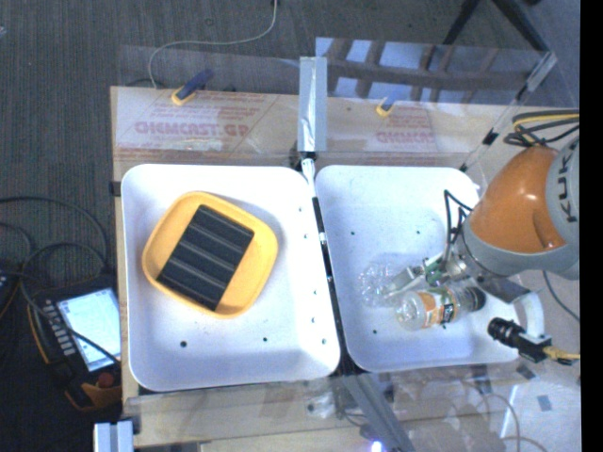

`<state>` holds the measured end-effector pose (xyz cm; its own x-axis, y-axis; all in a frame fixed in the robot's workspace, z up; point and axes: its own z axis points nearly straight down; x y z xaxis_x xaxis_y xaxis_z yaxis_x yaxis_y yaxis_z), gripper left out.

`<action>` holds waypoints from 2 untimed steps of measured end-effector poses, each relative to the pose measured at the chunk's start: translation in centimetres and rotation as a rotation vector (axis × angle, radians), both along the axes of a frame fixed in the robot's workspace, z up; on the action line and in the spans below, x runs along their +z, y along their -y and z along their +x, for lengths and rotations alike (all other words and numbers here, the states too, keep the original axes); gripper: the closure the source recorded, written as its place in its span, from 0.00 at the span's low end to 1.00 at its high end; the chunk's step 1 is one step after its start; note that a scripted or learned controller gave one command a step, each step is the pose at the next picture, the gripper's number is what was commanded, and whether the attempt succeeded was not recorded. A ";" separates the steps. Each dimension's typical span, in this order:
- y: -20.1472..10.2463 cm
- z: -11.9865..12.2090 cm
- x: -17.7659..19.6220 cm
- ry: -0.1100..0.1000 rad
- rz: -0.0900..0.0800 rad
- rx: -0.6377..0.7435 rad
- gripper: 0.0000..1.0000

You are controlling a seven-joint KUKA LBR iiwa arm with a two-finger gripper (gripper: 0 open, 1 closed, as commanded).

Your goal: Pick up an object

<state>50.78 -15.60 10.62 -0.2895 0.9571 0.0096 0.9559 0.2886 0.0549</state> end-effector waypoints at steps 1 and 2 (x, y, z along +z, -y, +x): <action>-0.2 0.1 0.0 -0.001 -0.004 -0.048 0.00; -0.3 0.0 -0.1 0.002 -0.003 -0.083 0.00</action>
<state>50.75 -15.31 10.54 -0.2088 0.9779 0.0058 0.9765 0.2082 0.0558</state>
